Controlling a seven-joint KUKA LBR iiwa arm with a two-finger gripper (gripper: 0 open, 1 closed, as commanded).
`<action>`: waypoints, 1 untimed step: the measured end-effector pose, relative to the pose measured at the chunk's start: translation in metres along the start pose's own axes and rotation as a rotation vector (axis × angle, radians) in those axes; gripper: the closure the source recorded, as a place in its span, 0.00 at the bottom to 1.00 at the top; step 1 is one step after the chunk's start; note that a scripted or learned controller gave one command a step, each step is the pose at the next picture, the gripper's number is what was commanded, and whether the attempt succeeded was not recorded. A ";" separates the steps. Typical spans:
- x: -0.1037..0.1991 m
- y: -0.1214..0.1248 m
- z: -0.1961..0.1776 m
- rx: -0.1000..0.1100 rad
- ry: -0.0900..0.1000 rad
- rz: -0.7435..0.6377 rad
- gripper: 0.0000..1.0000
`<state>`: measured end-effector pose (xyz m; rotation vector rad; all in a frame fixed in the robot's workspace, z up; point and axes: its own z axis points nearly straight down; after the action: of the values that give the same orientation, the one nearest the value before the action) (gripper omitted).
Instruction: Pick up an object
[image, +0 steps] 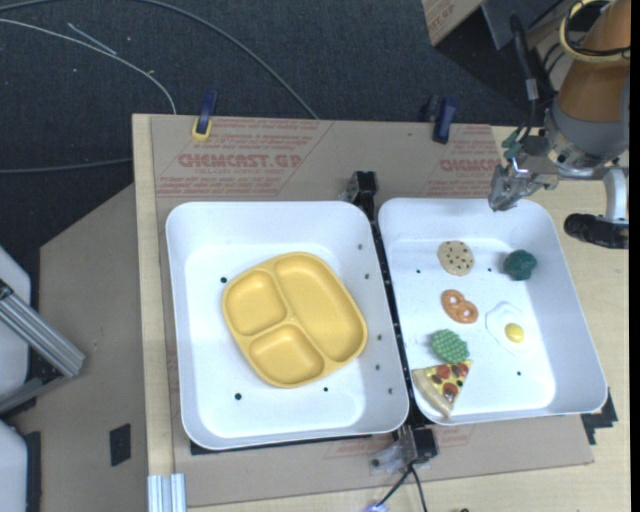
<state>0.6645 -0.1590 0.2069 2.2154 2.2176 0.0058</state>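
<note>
The right bin (560, 392) holds several toy foods: a chocolate-chip cookie (456, 257), a dark green broccoli piece (519, 264), a pretzel (459, 306), a fried egg (508, 327), a green waffle-textured piece (450, 346) and a pizza slice (441, 385). My gripper (506, 191) hangs over the far edge of that bin, above and right of the cookie, with nothing visible between its fingers. The arm's orange band (596, 90) shows at the top right.
The left bin (200, 330) carries a yellow divided plate (293, 317). A black clamp (363, 187) sits between the bins at the far side. Blue clips (441, 117) hold the cardboard base. Cables cross the dark floor behind.
</note>
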 end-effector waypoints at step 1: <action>0.000 0.001 -0.033 0.002 0.001 0.000 1.00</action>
<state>0.6655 -0.1591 0.2399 2.2170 2.2185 0.0044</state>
